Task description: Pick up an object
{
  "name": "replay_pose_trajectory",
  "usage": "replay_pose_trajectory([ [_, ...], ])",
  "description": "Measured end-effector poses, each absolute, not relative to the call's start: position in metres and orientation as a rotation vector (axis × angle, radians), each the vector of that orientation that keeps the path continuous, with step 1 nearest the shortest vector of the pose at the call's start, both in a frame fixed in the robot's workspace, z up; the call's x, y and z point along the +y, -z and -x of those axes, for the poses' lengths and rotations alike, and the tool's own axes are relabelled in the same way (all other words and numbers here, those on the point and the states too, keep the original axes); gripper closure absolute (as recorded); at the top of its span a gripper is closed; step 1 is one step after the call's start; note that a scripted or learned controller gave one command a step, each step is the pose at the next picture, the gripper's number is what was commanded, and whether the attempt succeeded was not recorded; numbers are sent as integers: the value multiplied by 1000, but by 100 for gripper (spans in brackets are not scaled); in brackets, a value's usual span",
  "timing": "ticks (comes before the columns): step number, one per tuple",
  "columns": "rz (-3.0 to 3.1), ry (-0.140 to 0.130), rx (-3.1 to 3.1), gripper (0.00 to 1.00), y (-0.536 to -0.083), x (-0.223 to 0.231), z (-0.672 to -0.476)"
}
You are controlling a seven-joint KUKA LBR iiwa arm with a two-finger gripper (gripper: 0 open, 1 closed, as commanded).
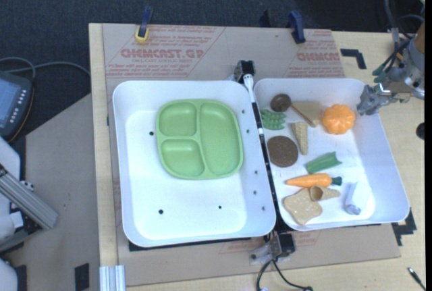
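**A:** Look to the right edge of the frame, upper half. The gripper (370, 102) sits just over the right rim of the right bin (388, 148). Can you read it?

**B:** Barely. Whether it is open or closed you cannot tell; its tip is a small grey blur against the rim. Nothing shows pinched in it.

**A:** And the arm?

**B:** The arm (405, 73) comes in from the right edge, wrist low and angled left toward the bin; most of it is cut off by the frame.

**A:** What lies nearest for you to pick?

**B:** The orange pumpkin (338, 119), just left of the gripper, apart from it. Further left in the bin's upper part are a dark round piece (281, 102), a tan wedge (305, 112) and a green item (273, 120) by the left wall. Mid-bin you see a brown disc (282, 150) and a green stick (322, 163); lower, a carrot (310, 181), a bread slice (302, 208) and a small grey-blue object (352, 200), too small to name.

**A:** The other bin?

**B:** The left bin (135, 202) holds a green divided plate (200, 139). Both bins rest on the counter (108, 80).
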State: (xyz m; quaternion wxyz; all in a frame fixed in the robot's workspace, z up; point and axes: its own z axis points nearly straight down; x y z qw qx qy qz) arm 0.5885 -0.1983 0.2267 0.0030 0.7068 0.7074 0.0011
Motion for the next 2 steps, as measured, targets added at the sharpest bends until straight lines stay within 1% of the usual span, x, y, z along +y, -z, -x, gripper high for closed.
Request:
replay_pose_trajectory([
  [1,-2220,0,2229,100,-217,-149,-578],
  [2,-2217,-1,2232,100,-220,-94,-582],
])
